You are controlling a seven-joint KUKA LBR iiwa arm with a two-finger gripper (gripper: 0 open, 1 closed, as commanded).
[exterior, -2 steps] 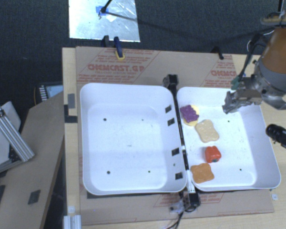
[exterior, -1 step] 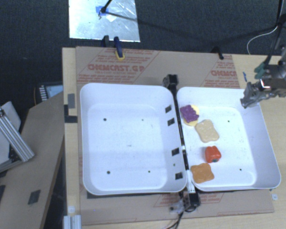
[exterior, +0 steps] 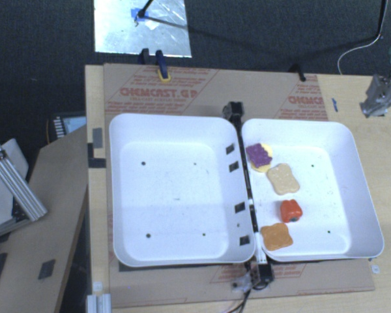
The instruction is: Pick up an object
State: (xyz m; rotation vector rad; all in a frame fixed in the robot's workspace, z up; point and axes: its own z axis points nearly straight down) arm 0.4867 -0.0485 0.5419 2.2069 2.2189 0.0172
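Even overhead light, soft focus, bright bins [exterior: 176, 126]

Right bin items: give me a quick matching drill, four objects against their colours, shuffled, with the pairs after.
Things:
1. item nearest the bin's far edge
2. flat piece just below it
3. small chunky item
4. flat piece nearest the bin's near edge

Colours:
A. red
B. orange-brown
C. purple with yellow
D. pale tan

Pairs: 1-C, 2-D, 3-A, 4-B. All four lie in the right bin, close to the divider.
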